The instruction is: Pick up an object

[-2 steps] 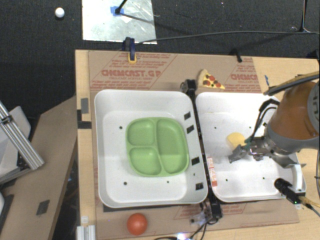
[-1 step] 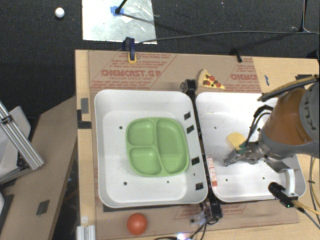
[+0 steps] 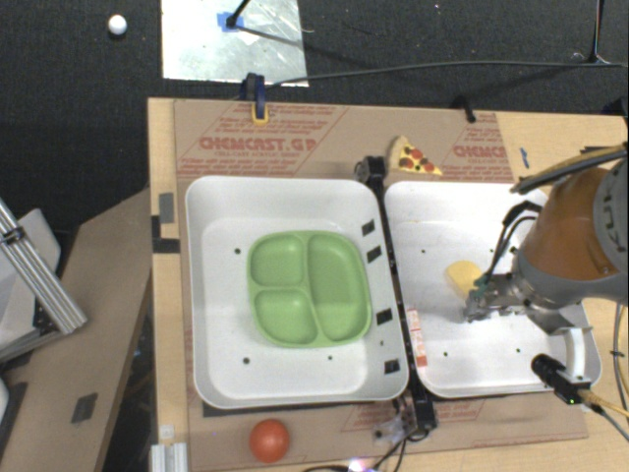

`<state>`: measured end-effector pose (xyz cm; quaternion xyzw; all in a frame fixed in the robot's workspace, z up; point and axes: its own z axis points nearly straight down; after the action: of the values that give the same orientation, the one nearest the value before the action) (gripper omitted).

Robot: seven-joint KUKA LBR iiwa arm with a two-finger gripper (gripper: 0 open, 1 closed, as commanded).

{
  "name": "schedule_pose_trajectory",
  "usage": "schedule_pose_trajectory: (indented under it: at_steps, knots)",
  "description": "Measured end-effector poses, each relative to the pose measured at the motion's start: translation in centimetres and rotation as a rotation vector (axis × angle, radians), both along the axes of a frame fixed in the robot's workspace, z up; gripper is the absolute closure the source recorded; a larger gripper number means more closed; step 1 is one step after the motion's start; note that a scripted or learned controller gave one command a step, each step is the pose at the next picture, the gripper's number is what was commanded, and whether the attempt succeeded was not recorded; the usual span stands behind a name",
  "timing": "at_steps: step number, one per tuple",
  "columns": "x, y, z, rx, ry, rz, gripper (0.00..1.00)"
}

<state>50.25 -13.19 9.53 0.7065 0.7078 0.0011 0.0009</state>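
Yellow object, flat and soft-edged like a slice of toy food, lies in the right bin, and the pincer is down just beside its lower edge (whether clenched or released, I cannot tell). To do this well: centre over the slice, descend square, close across its narrow side. Over in the left bin sits a smooth green divided plate, glossy plastic.

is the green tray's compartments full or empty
Empty. The green tray lies flat in the left bin, and all its compartments show bare green.
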Motion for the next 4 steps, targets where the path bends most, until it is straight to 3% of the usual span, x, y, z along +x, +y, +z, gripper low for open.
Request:
schedule_pose_trajectory:
  at_steps: [2,4]
  knots:
    - [0.0,-0.2,11.5,-0.002,-0.005,0.003,1.00]
    - [1.4,10.8,13.9,0.002,0.000,0.009,1.00]
